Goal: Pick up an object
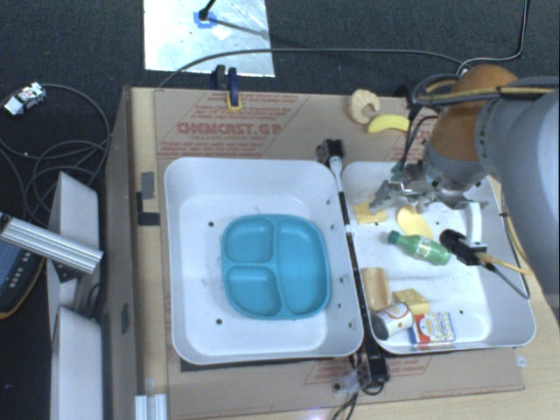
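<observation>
We see the claw (392, 195) low over the upper left part of the right bin (507, 322), but we cannot tell its state. Just beside it lie a yellow piece (415, 223) and a green bottle (420, 247) on its side. Nearer the front edge are a tan block (375, 287) and a small carton (435, 328). The left bin (188, 234) holds a blue divided plate (275, 264). A banana (388, 123) lies on the table (227, 129).
</observation>
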Motion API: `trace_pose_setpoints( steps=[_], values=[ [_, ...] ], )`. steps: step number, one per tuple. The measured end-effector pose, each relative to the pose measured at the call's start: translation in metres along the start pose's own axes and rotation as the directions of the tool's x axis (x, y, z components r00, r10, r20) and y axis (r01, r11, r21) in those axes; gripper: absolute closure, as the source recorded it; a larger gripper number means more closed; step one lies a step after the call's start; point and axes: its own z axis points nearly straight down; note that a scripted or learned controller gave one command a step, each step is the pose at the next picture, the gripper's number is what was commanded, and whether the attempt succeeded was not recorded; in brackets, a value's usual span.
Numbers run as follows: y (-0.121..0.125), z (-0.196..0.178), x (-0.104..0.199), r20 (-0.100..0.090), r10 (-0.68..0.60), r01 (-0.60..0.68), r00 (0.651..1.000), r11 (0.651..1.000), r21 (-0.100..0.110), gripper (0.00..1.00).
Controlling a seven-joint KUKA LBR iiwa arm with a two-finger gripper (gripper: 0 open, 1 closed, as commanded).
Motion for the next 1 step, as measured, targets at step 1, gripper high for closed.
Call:
trace_pose_setpoints(
  steps=[1],
  values=[
    [-0.0200, 0.0034, -0.0099, -0.001, 0.001, -0.001, 1.000, 1.000, -0.006, 0.00]
  ],
)
